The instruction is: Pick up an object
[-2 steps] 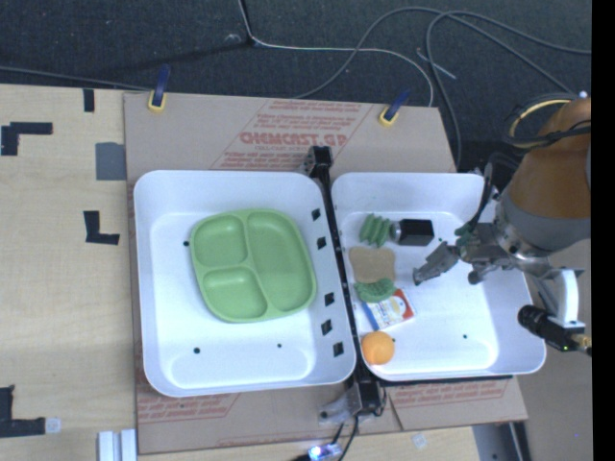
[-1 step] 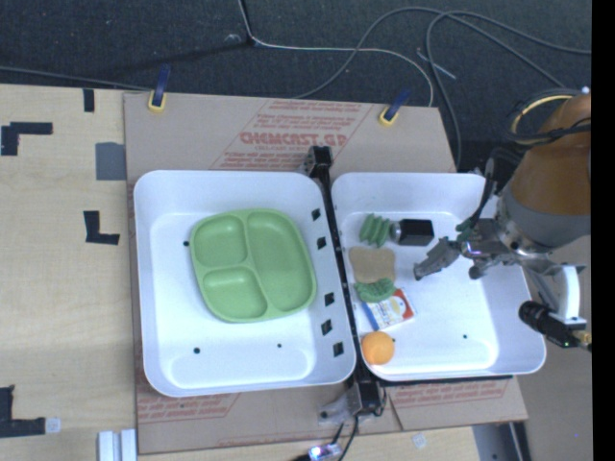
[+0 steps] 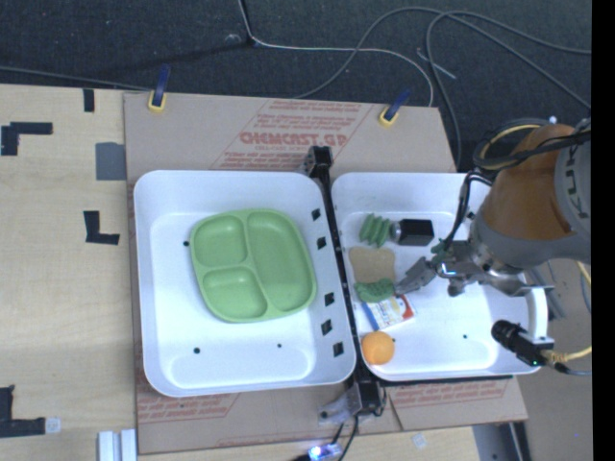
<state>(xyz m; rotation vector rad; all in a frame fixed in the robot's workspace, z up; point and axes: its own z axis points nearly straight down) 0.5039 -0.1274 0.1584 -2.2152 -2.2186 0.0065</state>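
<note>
Reaching in from the right edge of the worktop (image 3: pixel 58 257), the grey arm with its orange band (image 3: pixel 524 195) held its jaws (image 3: pixel 420 275) low over the right-hand shallow white bin (image 3: pixel 480 358). Whether the jaws stood open or closed could not be told from this slant, and nothing was plainly seen between them.

The likeliest target, by my judgement, was the cluster just to the left of the jaws, against the bin's left wall: a tan cardboard-like square (image 3: pixel 372 260), a small green ridged piece (image 3: pixel 377 290) touching its lower edge, and a white packet with red and blue print (image 3: pixel 389 310) below that. The green piece's long axis ran roughly left to right, towards the jaws. A second green ridged object (image 3: pixel 377 229) and a small black block (image 3: pixel 415 230) lay nearer the bin's far edge; an orange ball (image 3: pixel 378 348) sat near the front left corner.

The left bin (image 3: pixel 154 286) held a pale green divided plastic plate (image 3: pixel 253 264).

The brown cardboard sheet (image 3: pixel 288 128) under the bins bore red lettering, seemingly "CHEMCAST GP". The packet's print was too small to read.
</note>
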